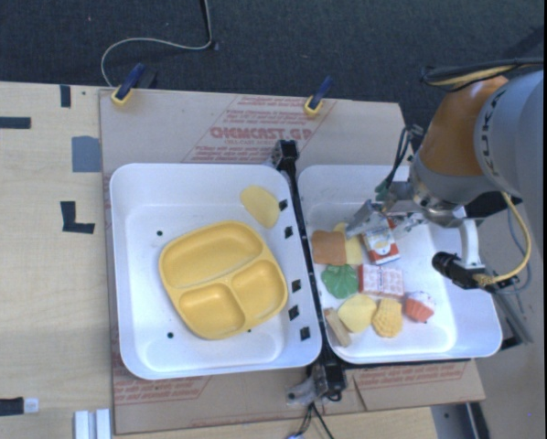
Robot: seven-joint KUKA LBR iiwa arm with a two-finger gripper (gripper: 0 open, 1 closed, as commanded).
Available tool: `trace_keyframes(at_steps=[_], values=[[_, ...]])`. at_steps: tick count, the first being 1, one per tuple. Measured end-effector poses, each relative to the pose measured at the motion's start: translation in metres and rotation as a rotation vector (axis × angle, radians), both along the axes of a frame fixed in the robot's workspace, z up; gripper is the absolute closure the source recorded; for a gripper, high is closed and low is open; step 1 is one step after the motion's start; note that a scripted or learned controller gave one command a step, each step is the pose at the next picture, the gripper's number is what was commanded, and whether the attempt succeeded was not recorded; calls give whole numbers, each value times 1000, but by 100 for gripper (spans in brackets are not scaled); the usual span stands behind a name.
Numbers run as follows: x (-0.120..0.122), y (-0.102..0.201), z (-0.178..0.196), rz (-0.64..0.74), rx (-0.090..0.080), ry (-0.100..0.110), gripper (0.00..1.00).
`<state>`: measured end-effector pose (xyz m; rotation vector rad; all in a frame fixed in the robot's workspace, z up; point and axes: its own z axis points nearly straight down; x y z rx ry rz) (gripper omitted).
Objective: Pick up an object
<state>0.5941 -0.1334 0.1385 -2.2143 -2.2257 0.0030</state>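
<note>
My gripper (384, 219) hangs over the back left part of the right bin (475, 341), open, with its fingers spread to either side of a small white and red packet (380, 243). Nothing sits between the fingers. Around the packet lie a brown toast-like piece (328, 247), a green piece (340, 281), a red and white box (382, 281), a pale yellow lump (357, 313), an orange waffle-like piece (388, 318) and a red-orange piece (418, 308).
The left bin (127, 245) holds a yellow divided plate (222, 278) and a pale yellow piece (261, 206) by the black divider (295, 245). The arm's orange band (456, 135) rises at the right. A black cable fitting (456, 269) hangs over the right bin.
</note>
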Motion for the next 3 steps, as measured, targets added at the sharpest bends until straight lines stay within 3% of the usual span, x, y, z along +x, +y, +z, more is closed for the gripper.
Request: trace_keyframes(at_steps=[1,2,3], values=[[14,-45,-56,-7,-1,-4,0],[16,-44,-41,-4,-3,-7,100],[50,49,52,6,1,-12,100]])
